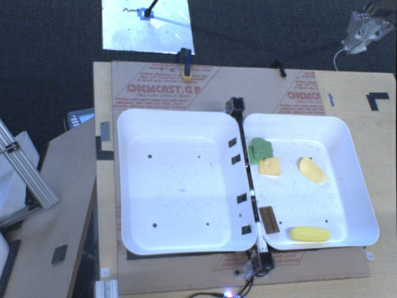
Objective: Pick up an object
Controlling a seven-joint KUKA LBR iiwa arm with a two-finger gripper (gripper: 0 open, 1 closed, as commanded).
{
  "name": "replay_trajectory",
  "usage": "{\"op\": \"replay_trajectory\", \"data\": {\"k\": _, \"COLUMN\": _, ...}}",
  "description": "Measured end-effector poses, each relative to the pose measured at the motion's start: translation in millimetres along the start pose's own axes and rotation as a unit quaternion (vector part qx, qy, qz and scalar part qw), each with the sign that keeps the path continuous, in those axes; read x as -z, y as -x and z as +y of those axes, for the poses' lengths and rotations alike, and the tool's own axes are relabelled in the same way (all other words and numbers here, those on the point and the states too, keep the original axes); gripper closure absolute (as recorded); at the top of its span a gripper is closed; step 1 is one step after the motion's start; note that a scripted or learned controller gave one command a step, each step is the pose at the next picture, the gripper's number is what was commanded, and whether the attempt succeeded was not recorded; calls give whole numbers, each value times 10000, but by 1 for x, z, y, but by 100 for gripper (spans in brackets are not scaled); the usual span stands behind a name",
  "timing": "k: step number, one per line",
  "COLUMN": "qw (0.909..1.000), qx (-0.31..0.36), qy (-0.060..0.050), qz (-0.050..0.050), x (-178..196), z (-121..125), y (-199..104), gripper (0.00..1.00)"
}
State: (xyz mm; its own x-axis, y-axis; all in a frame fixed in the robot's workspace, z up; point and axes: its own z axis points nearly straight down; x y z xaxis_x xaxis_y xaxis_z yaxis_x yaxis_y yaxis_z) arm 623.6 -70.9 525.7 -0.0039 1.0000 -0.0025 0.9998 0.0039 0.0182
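Pick not begun: we log the green piece, yellow block, yellow lump, corn cob and brown bar all lying in the right bin, with the tool far right above the worktop, grip state indiscernible.

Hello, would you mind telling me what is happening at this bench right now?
Nothing is being handled yet. The gripper hangs off beyond the bench's far right corner. The right bin holds a green piece, a yellow block, a yellow oval, a yellow corn-like piece and a brown block.
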Motion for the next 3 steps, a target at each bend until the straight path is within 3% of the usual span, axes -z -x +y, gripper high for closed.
{"op": "replay_trajectory", "data": {"k": 1, "qw": 10000, "qx": -42, "qy": -62, "qz": -7, "x": 10, "z": 16, "y": 82, "gripper": 100}}
{"op": "replay_trajectory", "data": {"k": 2, "qw": 9999, "qx": 17, "qy": -121, "qz": 24, "x": -96, "z": 24, "y": 27, "gripper": 100}}
{"op": "replay_trajectory", "data": {"k": 3, "qw": 10000, "qx": -20, "qy": -28, "qz": -4, "x": 17, "z": -13, "y": 54, "gripper": 100}}
